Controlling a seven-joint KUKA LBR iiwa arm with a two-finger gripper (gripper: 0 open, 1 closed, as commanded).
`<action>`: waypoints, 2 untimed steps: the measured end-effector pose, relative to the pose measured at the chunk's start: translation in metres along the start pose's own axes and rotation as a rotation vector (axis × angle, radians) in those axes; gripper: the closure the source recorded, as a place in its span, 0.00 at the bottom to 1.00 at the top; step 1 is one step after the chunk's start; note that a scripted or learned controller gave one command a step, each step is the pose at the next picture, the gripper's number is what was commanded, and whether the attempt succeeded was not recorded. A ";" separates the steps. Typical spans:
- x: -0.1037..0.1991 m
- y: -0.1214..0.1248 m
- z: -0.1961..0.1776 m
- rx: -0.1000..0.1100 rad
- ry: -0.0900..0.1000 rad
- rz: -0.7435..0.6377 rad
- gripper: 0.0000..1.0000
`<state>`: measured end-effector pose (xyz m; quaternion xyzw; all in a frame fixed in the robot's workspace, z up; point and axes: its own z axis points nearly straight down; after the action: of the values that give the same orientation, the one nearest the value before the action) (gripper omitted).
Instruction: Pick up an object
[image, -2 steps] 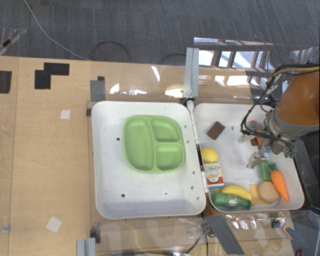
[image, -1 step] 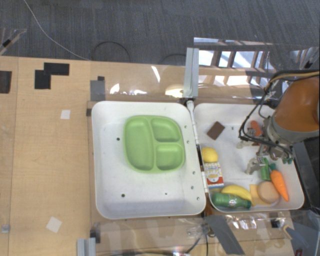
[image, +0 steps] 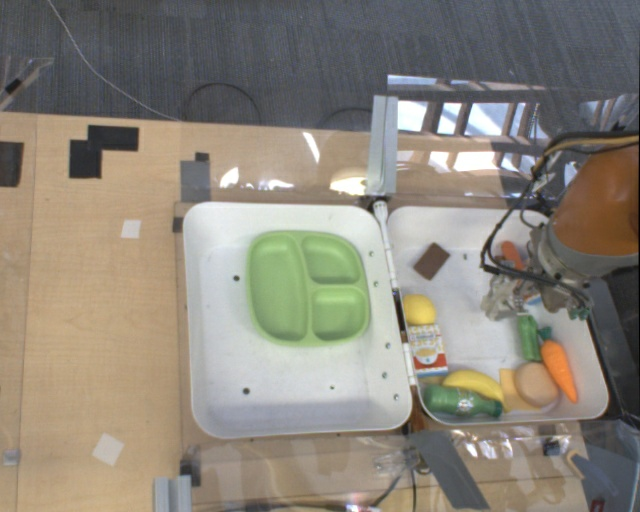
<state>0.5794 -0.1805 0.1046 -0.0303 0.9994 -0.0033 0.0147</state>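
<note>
My gripper (image: 522, 296) hangs low over the right side of the right bin (image: 455, 238), under the grey wrist and orange band. Right below it lies a small green vegetable (image: 528, 335), with a carrot (image: 559, 369) beside that. An orange piece (image: 511, 254) peeks out at the gripper's upper left. Nothing shows between the fingers. Elsewhere in this bin lie a brown block (image: 432, 261), a lemon (image: 419, 309), a small carton (image: 428, 350), a banana (image: 472, 381), a green bottle (image: 461, 402) and a tan round object (image: 536, 385).
The left bin (image: 215, 400) carries a green divided plate (image: 308, 286). A metal divider post (image: 381, 140) stands behind the gap between the bins. Cables loop around the wrist at the right bin's far right wall.
</note>
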 end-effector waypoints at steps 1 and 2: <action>0.000 0.000 0.001 -0.001 0.001 -0.001 0.00; 0.014 -0.011 0.015 -0.005 0.015 -0.007 0.00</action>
<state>0.5669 -0.1925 0.0895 -0.0338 0.9994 -0.0012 0.0073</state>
